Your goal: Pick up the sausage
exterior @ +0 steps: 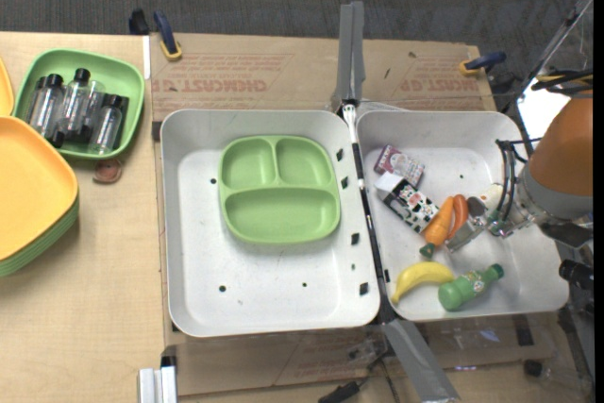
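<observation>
The sausage (459, 212), reddish, lies in the right bin (444, 123) toward its right wall, pressed alongside the carrot (440, 224), both slanting from upper right down to lower left. The gripper (472, 231) sits just right of it, tips almost touching its lower flank. It looks slightly parted and gripping nothing, though that is hard to make out. A banana (422, 277) lies nearer the front edge.
</observation>
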